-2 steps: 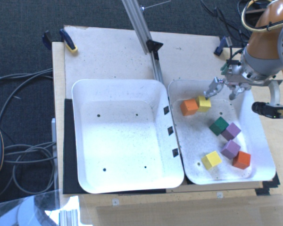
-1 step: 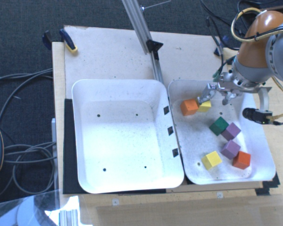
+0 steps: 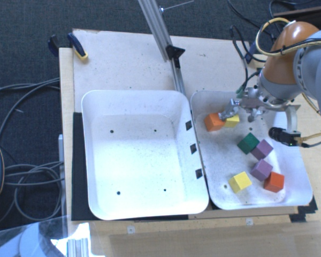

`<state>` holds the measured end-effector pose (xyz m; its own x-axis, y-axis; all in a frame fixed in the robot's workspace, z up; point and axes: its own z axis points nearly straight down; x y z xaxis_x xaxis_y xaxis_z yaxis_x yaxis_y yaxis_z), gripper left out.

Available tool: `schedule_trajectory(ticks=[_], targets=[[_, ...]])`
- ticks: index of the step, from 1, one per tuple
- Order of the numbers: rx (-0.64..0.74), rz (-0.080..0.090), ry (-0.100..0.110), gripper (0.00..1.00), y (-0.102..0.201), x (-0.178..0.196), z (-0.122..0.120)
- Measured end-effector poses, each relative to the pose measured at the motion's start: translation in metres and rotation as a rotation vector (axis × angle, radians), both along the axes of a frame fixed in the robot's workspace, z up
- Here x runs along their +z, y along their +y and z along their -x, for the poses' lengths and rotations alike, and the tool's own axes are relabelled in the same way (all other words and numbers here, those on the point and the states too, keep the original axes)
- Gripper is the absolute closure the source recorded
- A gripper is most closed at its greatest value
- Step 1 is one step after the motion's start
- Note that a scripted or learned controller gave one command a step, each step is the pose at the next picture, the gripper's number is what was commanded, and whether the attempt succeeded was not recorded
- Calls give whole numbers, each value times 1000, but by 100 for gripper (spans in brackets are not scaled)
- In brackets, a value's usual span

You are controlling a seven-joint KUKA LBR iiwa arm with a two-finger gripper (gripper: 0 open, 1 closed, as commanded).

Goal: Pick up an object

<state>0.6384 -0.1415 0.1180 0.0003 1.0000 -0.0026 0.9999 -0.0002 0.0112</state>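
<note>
We see the arm (image 3: 291, 52) reaching in from the right, its orange band above the wrist, bent down over the far end of the right bin (image 3: 299, 191). Its tool (image 3: 236, 110) hangs low over that end, just beside two blocks. We cannot tell whether the tool is clenched or released, as the wrist hides much of it.

An orange block (image 3: 214, 122) lies directly under the tool's tip, turned slightly askew to the bin wall; being a cube, it has no clear long axis. A small yellow block (image 3: 232, 121) touches it on the right and is partly covered by the tool.

Nearer to us in the same bin lie a green block (image 3: 249, 143), two purple blocks (image 3: 262, 149) (image 3: 261, 169), a second yellow block (image 3: 239, 182) and a second orange block (image 3: 274, 181). The left bin (image 3: 96, 143) sits alongside on the surface (image 3: 123, 58).
</note>
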Motion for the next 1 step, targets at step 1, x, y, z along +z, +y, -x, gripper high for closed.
schedule_trajectory(ticks=[1], targets=[[0,0,-3,100,1,10,-1]])
